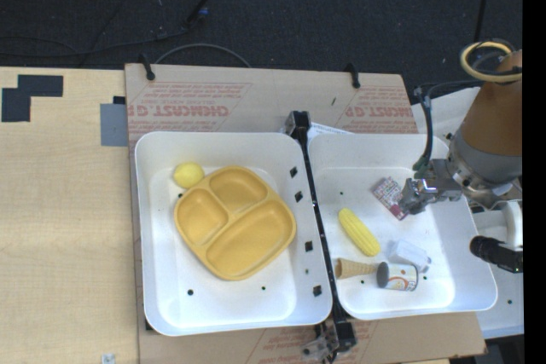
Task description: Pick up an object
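Reaching in from the right, the grey arm (490, 128) with its orange band is hanging over the right bin (444, 303), and its gripper (415, 199) is sitting low near that bin's upper right part, just beside a small flat packet (388, 193) with pinkish print. The dark metal of the gripper is blurring together against the white plastic, so whether it is touching the packet, or holding anything at all, cannot be told. Lying near the middle of the same bin is a toy corn cob (359, 232), long, yellow and bumpy, set on a slant. Below it a toy ice cream cone (357, 269) is lying on its side, tan and tapered, with its wide end pointing toward a small printed cup (398, 277) tipped over beside it. A pale, glossy little piece (409, 251) is resting just above that cup. In the left bin (162, 303), a smooth yellow divided plate (235, 222) with three rounded compartments is taking up most of the floor, turned at an angle. A small round lemon (188, 175) is sitting at the plate's upper left corner, touching or nearly touching its rim. Both bins are shallow, white and rounded at the corners, standing side by side on brown printed cardboard (256, 102).
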Controlling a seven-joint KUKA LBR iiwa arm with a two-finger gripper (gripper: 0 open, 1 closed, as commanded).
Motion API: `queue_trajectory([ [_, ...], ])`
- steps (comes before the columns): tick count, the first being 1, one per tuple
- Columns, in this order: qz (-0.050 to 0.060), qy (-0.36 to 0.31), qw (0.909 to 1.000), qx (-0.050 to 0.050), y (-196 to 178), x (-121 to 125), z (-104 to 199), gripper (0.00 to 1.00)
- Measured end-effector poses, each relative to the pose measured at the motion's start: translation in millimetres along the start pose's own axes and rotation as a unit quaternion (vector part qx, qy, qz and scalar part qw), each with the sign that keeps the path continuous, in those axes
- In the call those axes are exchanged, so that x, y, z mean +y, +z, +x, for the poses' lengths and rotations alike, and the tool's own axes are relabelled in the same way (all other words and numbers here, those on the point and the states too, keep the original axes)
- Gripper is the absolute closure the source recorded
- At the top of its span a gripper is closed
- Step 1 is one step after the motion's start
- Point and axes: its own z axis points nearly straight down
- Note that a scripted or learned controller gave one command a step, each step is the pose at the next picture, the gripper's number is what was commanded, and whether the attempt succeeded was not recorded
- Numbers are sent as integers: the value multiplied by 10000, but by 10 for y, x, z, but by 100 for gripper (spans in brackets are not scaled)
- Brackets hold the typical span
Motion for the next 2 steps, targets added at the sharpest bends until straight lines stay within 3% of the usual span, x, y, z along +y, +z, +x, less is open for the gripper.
queue_trajectory([
  [2,8,5,10000,-1,-212,-205,1098,100],
])
